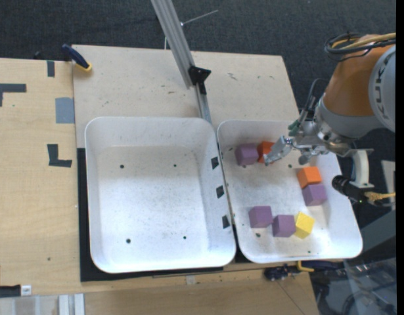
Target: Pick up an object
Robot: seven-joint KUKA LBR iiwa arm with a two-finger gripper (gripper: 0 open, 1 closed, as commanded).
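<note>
My gripper (278, 151) hangs over the back of the right bin (339, 241), its tip right beside a small orange block (264, 151). Whether it touches that block is unclear. A purple block (246, 154) sits just left of the orange one. Further right lie another orange block (309, 175) and a purple block (314, 193). Near the bin's front are two purple blocks (260, 216) (284, 226) and a yellow block (305, 224).
The left bin (96, 176) stands beside the right one, sharing a middle rim. A slanted metal bar (175, 31) crosses the back of the bench. A blue and yellow tool (77, 58) lies at the back left.
</note>
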